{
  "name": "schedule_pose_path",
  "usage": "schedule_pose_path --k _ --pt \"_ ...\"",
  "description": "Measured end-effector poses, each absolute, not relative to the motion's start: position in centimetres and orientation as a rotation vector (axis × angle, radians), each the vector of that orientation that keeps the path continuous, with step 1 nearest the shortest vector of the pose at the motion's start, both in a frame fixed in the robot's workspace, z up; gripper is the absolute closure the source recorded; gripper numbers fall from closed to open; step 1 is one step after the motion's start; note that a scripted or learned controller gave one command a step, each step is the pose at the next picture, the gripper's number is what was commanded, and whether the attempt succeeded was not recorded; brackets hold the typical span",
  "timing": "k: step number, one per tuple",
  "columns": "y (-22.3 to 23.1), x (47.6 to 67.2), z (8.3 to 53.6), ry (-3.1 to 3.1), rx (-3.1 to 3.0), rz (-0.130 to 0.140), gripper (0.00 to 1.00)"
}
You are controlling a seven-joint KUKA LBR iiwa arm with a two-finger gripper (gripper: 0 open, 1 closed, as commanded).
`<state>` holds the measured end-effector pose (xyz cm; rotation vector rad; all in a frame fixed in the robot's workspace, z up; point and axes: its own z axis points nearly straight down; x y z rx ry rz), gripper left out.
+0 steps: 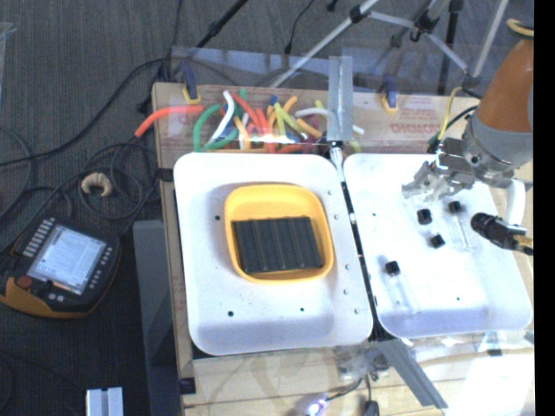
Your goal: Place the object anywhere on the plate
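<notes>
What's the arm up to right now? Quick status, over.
Gripper over right bin, grip unclear. Small clear objects lie in that bin. Yellow plate waits in left bin; path looks unobstructed.

Grey KUKA arm (507, 128) with a broad rounded orange band (510, 85) above the wrist. Below the band, a grey wrist collar carries a pale metallic two-finger gripper (438, 180) with small dark fittings. A thin yellow cable (448, 115) curves beside the wrist.
</notes>
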<state>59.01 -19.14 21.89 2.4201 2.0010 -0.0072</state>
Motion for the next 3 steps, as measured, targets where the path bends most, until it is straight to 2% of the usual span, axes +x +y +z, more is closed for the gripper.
schedule_pose_path --k 1,2,3 --pt "-13.1 50.8 20.2 2.156 2.288 -0.002 1.00" --pt "-9.0 48.4 19.0 2.348 2.090 -0.002 1.00" --pt "-5.3 54.3 18.3 2.383 2.048 -0.001 1.00"
